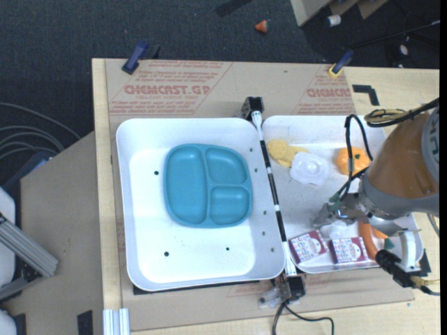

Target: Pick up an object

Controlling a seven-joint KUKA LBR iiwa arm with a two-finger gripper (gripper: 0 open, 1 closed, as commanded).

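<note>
The arm [405,166] is reaching into the right bin [307,125] above two small cartons [328,248]; whether its jaws are clenched cannot be told.

grey arm [391,204] with orange band, black cable.

a brown board [209,82] printed with red "chemcast" lettering covers the bench top under the bins. a blue clamp [137,56] grips its far left corner, and a yellow and blue clamp [340,63] sits at its far edge to the right. grey cables [28,142] loop on the dark floor at left. a small orange bit [261,26] lies on the floor beyond the bench.
</note>
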